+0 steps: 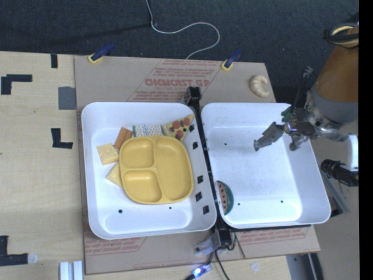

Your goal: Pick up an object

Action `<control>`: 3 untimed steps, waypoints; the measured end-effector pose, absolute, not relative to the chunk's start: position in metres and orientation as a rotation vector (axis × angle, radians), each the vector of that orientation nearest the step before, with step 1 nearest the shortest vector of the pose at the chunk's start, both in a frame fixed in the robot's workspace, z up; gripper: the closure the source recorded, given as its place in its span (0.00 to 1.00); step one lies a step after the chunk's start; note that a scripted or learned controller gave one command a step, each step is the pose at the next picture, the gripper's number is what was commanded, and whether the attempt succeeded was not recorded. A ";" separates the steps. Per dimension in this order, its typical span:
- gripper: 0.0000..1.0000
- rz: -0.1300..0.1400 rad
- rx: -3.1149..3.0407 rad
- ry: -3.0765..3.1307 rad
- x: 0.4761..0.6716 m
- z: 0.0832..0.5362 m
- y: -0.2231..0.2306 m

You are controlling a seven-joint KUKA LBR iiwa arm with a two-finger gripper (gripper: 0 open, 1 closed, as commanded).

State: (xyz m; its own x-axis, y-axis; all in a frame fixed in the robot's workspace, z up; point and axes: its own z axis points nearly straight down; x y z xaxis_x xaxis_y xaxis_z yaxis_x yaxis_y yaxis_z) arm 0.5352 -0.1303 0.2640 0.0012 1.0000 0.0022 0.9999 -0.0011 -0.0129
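Observation:
A yellow divided plate [156, 169] lies in the left bin [96, 156], with several small flat food pieces tucked around it: a tan cracker [107, 154], a brown piece [123, 136] and a pizza-like slice [179, 126]. A watermelon slice [225, 196] rests at the near left corner of the right bin [303, 203]. My gripper [281, 137] hangs over the right bin's far right part, well apart from the watermelon slice. One dark finger [265, 139] points left and the other [297, 142] sits near the bin's right wall, with nothing seen between them.
Both bins stand on a cardboard sheet [175, 80] held by blue and yellow clips. A beige lump [260, 85] lies on the cardboard behind the right bin. A white cable [186, 31] loops across the dark floor at the back.

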 end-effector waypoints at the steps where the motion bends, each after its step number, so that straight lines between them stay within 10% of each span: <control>1: 0.00 0.002 -2.219 -2.222 0.537 0.270 -0.130; 3: 0.00 0.008 -2.215 -2.218 0.542 0.154 -0.125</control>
